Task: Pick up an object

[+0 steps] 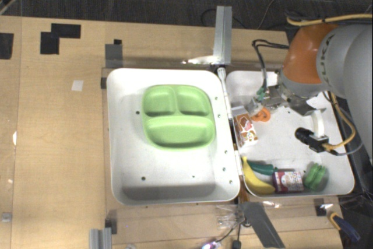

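Two shallow white bins side by side on a wooden bench (pixel 52 143). Left bin (pixel 125 172) carrying a light green divided tray (pixel 176 115) with three compartments, lying near the bin's middle. Grey arm (pixel 344 61) with an orange band reaching in over the right bin (pixel 341 175). Along that bin's near wall, a yellow banana (pixel 255 178), a dark red bottle (pixel 287 179) on its side with an unreadable label, and a green ribbed object (pixel 316 175). By the divider, a small orange-and-white packet (pixel 246 129), print too small to read. Gripper (pixel 263 103) low over a small orange object (pixel 262 116) in the bin's far part; cannot tell how the fingers stand.
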You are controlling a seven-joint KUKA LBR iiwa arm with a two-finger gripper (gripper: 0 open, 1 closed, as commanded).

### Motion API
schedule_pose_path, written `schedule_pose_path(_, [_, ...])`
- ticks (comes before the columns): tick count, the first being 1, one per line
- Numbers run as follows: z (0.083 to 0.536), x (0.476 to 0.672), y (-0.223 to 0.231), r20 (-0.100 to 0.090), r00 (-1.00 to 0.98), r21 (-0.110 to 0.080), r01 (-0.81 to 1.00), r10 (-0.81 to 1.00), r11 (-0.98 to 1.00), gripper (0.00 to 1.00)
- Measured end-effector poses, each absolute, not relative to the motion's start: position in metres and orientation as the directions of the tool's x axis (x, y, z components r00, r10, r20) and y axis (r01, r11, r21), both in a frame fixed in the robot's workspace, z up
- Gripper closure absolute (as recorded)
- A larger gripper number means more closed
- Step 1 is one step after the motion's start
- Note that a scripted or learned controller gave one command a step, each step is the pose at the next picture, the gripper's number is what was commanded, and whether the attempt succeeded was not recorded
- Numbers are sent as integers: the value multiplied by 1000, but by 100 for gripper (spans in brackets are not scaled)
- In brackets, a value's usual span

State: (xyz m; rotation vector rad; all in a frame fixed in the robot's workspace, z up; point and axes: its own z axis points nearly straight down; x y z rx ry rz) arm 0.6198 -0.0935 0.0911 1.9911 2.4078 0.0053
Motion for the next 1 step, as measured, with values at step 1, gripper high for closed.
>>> schedule_pose_path(1, [187,612,-48,-1,-225,7,974,974,225,100])
